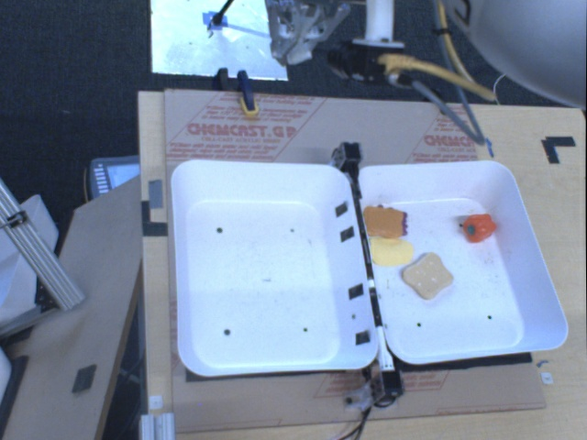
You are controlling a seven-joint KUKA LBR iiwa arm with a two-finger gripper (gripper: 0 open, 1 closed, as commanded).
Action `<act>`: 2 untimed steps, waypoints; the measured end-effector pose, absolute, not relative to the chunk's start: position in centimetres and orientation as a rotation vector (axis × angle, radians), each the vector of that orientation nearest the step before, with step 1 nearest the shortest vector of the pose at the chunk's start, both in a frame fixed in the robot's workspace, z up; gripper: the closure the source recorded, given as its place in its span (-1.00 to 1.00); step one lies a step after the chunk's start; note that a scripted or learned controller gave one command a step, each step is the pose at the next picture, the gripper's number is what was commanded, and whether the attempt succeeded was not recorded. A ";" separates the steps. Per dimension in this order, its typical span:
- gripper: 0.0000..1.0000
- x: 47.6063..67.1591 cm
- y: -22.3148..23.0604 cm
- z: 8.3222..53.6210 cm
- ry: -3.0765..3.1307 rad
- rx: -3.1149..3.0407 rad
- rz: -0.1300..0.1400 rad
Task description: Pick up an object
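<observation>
Camera view: gripper (295,27) hangs above the bench's far edge, grip state unclear. Toast (427,275), cheese (392,252), sandwich (385,221), red pepper (477,227) lie in right bin (532,282). Nothing picked yet.

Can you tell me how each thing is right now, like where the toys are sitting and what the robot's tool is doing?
Tool: raised above the bench, behind the bins, carrying nothing.
Left bin: flat on the bench.
Right bin: flat, with four items in it.
Orange-red toy: lying apart from the others.
Orange-and-purple piece: lying near the divider.
Yellow piece: flat, just below it.
Tan toast piece: lying flat.
</observation>
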State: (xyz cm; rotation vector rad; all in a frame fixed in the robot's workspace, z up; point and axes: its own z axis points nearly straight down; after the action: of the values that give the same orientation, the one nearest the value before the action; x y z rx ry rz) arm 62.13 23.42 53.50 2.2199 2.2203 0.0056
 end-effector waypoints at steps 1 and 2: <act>1.00 64.5 23.4 53.5 2.219 2.221 0.004; 1.00 66.9 23.4 53.5 2.218 2.222 0.004</act>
State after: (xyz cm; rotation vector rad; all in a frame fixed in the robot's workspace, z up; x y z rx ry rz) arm 66.91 23.39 53.49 2.2217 2.2185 0.0036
